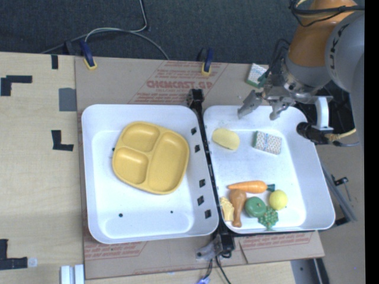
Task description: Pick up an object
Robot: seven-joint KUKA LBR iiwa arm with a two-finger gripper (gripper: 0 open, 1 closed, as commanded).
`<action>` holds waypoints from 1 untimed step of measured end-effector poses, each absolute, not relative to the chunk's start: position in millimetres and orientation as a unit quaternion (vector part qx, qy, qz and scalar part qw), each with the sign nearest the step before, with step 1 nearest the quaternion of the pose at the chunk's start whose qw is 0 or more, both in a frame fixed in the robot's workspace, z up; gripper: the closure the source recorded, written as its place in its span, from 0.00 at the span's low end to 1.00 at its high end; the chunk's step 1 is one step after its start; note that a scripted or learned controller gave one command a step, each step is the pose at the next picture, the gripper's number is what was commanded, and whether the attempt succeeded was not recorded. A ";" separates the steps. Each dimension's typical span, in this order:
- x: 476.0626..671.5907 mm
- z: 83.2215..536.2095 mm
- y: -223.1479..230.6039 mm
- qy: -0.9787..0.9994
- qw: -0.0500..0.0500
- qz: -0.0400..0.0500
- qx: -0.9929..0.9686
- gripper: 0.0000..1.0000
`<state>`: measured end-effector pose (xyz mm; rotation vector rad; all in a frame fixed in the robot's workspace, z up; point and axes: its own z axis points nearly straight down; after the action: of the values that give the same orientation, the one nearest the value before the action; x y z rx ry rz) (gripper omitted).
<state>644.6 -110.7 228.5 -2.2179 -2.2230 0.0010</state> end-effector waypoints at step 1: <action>524.2 143.3 -127.4 -0.707 0.002 0.002 -0.707 0.00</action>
<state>524.2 -127.4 143.3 -2.2189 -2.2171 0.0054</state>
